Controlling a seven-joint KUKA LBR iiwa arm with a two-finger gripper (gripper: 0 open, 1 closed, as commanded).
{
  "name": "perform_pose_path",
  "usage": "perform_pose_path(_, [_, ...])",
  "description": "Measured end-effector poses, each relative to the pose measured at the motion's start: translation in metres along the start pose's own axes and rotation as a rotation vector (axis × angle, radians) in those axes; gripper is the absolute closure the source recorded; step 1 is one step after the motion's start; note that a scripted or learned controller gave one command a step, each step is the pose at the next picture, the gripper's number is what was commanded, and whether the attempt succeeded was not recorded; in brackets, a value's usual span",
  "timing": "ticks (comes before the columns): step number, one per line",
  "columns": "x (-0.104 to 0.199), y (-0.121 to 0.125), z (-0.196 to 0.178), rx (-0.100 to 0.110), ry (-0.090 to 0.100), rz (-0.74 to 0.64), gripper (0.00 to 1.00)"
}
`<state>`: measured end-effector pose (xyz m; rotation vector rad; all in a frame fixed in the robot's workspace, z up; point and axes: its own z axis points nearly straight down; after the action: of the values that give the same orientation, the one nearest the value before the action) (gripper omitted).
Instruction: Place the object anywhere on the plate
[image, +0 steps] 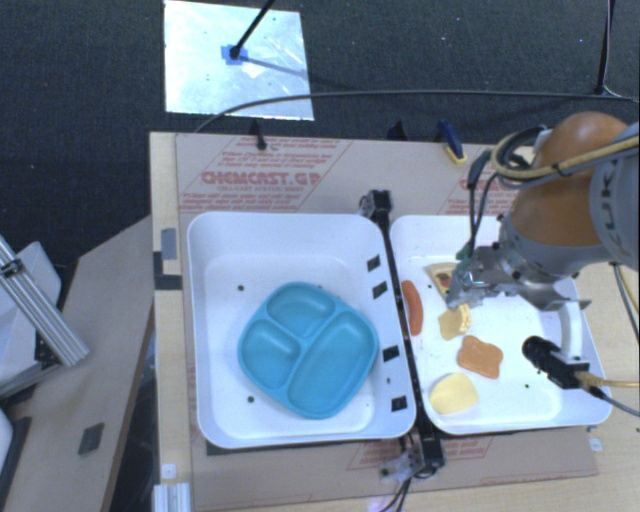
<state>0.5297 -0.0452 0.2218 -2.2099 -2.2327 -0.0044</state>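
Yellow and small, a food piece (455, 322) lies on the floor of the right bin (500, 412), directly under the gripper (462, 290), whose tip is just above or touching it (which of the two the slant hides). Whether the gripper is apart or together I cannot tell, and nothing shows clearly held in it. Just beside the piece, toward the near side, rests an orange toast-shaped piece (480, 356), and nearer still a pale yellow round piece (453, 394). An orange-red sausage (412, 306) lies along the bin's left wall. A tan piece (440, 274) sits partly hidden behind the gripper. The blue plate (308, 348), divided into three compartments, lies in the left bin (230, 250), well apart from the yellow piece. The arm (565, 200) enters from the right.
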Motion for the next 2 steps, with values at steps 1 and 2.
perform_pose_path(1, [0.055,0.002,0.010,0.002,0.000,0.000,1.00])
perform_pose_path(2, [0.114,0.012,0.013,0.000,0.001,-0.001,1.00])
